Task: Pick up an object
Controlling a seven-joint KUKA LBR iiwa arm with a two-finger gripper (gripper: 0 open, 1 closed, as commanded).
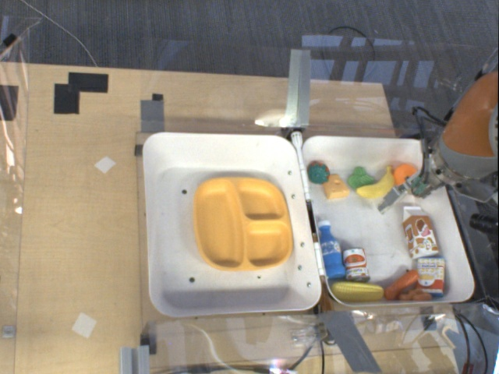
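My gripper (pixel 399 195) hangs low over the back of the right bin (pixel 382 232), reaching in from the right under the orange wrist band. It sits just right of a yellow banana (pixel 376 188) and just below an orange fruit (pixel 404 173). A green toy (pixel 359 178), a yellow cheese wedge (pixel 337 187) and a teal ball (pixel 317 172) lie further left along the back. I see nothing held in the gripper.
The right bin's front holds a blue bottle (pixel 330 249), a small can (pixel 355 263), a yellow corn cob (pixel 358 291), a red-orange toy (pixel 404 284) and two cartons (pixel 419 234). A yellow divided tray (pixel 242 223) lies in the left bin (pixel 168 232).
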